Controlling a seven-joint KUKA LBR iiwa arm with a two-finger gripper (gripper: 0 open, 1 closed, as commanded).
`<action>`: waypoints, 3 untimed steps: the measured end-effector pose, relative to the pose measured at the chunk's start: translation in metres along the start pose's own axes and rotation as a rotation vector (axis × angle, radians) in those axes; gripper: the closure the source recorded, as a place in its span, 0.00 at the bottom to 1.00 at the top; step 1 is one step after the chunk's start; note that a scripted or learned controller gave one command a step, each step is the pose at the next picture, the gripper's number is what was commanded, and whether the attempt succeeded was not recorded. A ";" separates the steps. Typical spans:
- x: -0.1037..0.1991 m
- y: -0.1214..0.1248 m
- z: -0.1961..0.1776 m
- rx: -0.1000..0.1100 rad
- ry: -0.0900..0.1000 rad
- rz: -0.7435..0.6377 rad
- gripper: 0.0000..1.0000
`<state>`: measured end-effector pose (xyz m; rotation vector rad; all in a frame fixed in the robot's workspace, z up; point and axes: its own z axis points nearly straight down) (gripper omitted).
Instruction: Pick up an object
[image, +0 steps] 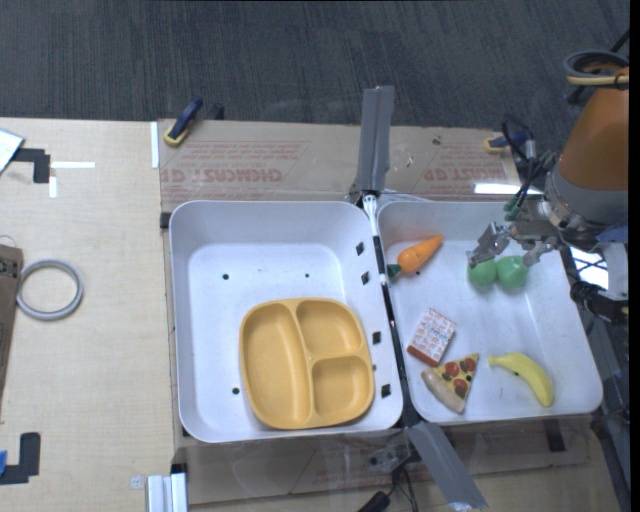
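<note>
Two-finger metal gripper (512, 243) spread, hovering right over green rounded plastic toy (498, 272) at far side of right white bin (590, 375). Risk: rounded lobes squirt sideways if fingers close off-centre.

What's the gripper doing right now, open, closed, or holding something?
Gripper: just above the green toy in the right bin; open or closed cannot be told, and no hold on the toy is visible.
</note>
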<state>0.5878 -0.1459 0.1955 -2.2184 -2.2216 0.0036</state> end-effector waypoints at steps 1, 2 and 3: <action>-0.023 0.039 0.103 -0.004 -0.002 -0.014 0.00; -0.024 0.039 0.094 -0.004 -0.003 -0.014 1.00; -0.027 0.031 0.013 -0.005 -0.002 -0.234 1.00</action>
